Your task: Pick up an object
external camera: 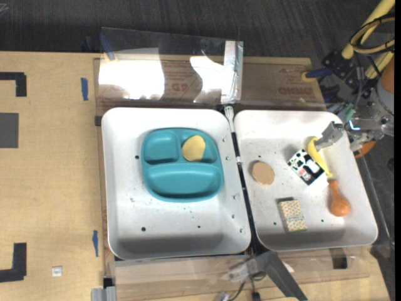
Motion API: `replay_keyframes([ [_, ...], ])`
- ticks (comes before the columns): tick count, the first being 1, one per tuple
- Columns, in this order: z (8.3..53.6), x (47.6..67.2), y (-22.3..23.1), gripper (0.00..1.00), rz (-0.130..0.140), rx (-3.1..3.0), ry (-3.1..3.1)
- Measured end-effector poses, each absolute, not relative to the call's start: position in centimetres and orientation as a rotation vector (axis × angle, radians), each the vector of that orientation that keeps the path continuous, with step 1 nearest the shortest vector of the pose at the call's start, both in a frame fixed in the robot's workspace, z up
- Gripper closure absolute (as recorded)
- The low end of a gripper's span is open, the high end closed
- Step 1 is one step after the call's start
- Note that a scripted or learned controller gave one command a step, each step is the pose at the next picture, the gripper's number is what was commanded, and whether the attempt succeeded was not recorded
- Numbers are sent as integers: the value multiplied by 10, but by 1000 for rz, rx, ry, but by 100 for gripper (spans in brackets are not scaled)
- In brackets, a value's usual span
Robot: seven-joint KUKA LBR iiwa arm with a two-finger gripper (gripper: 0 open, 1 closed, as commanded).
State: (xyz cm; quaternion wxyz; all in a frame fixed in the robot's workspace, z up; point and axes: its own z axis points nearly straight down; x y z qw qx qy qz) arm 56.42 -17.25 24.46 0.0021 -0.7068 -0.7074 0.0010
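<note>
Over right bin (pixel 360 234) far edge: end effector (pixel 326 135) angled down-left.

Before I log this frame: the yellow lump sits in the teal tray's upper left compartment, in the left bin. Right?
Not quite. The camera view shows the yellow lump in the teal tray's upper right compartment, not the upper left. The tray does lie in the left bin.

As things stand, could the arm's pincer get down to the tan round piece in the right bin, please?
Probably yes. The tan round piece lies alone on the right bin floor, apart from the black-and-white item and the patterned block. The pincer hangs just to its right, with nothing between them.
</note>
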Motion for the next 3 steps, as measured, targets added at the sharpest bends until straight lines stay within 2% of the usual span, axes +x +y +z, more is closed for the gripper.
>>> replay_keyframes([
  [1, 86, 564, -181, 0, -3, -2011, -2418],
  [2, 96, 565, -181, 100, -4, -2014, -2420],
  [3, 190, 622, -105, 100, -7, -2073, -2365],
])
